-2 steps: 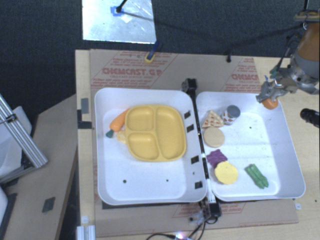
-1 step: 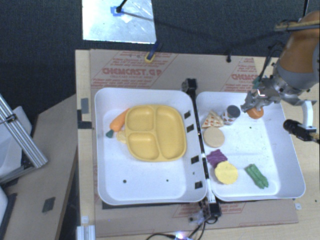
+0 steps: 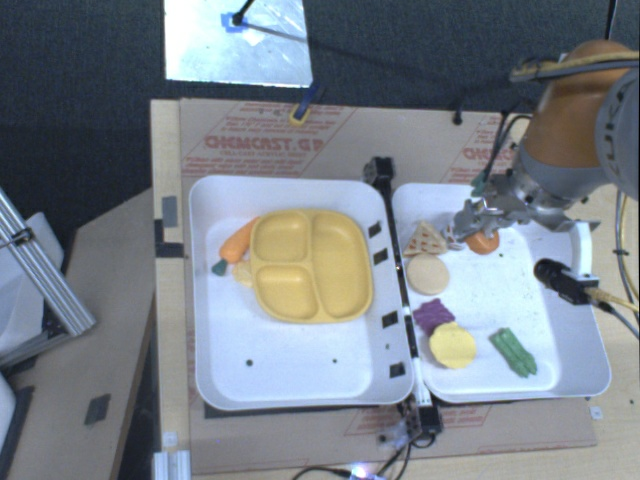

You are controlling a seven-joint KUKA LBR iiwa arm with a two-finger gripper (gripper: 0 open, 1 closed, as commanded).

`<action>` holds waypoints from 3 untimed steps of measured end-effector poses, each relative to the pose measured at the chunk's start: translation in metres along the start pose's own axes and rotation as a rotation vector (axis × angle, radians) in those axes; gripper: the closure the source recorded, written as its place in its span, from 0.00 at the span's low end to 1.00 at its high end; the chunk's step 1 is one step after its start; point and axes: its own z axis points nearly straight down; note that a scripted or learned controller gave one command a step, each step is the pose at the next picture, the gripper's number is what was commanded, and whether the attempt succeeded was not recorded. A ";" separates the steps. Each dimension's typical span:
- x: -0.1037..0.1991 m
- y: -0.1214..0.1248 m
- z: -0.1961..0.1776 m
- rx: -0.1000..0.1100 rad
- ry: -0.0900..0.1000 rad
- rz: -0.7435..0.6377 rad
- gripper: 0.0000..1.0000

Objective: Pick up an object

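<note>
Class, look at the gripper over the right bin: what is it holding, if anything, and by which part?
Cannot be told: the gripper sits against a small orange object, with no visible hold.

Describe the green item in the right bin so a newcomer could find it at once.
Start at the right bin, the one the arm reaches over. Go to its near right corner, past the yellow disc and the purple piece. The green item lies there alone, a long ridged shape set at a slant, the only green thing in that bin.
</note>
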 end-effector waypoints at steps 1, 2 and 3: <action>0.033 -0.008 -0.004 -0.001 0.000 0.000 1.00; 0.026 -0.016 -0.003 -0.001 -0.002 0.007 1.00; 0.026 -0.010 -0.003 -0.004 -0.002 0.005 1.00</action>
